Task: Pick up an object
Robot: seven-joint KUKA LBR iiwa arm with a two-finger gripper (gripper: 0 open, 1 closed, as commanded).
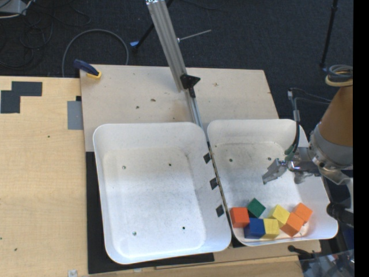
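Note:
Several coloured cubes are clustered in the near corner of the right bin (248, 133): a red one (240, 216), a green one (256, 206), a blue one (254, 228), two yellow ones (281, 213) and two orange ones (302, 212). My gripper (284, 176) hangs over the right side of that bin, above and beyond the cubes. It is open, its fingers (270, 175) spread apart, and nothing sits between them. No cube touches it.
The left bin (115, 137) lies beside the right one, separated by a divider with black clips (213, 182). A slanted aluminium rail (170, 45) rises behind the bins. The arm's body (340, 126) stands at the right edge of the bench.

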